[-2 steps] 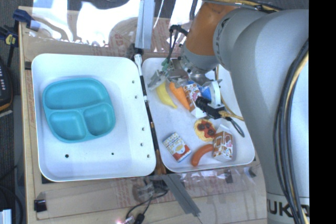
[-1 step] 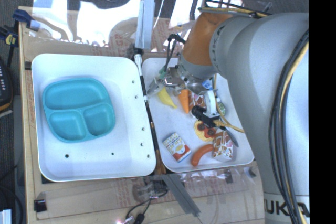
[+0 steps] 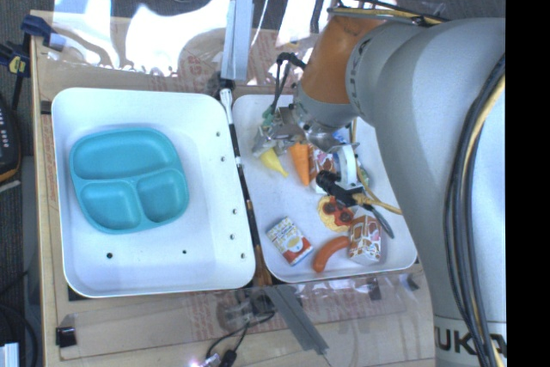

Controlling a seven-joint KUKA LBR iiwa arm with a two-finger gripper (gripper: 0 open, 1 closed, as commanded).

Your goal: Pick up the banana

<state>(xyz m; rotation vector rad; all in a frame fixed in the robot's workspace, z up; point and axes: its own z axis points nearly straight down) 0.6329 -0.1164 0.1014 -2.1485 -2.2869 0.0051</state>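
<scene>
Gripper (image 3: 277, 131): low in the right bin (image 3: 391, 258); finger state I cannot tell.
Banana (image 3: 273, 162): just below the gripper, long axis slanting down-right, beside the carrot (image 3: 301, 164).

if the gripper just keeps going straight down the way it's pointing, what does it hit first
Probably the yellow banana, lying just below the gripper in the right bin, beside the orange carrot. Depth is hard to judge from this slanted view, so it might meet the bin floor beside it.

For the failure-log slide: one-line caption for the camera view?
Grey arm's pincer low in the right white bin beside a yellow toy banana and orange carrot; blue divided tray in left bin.
</scene>
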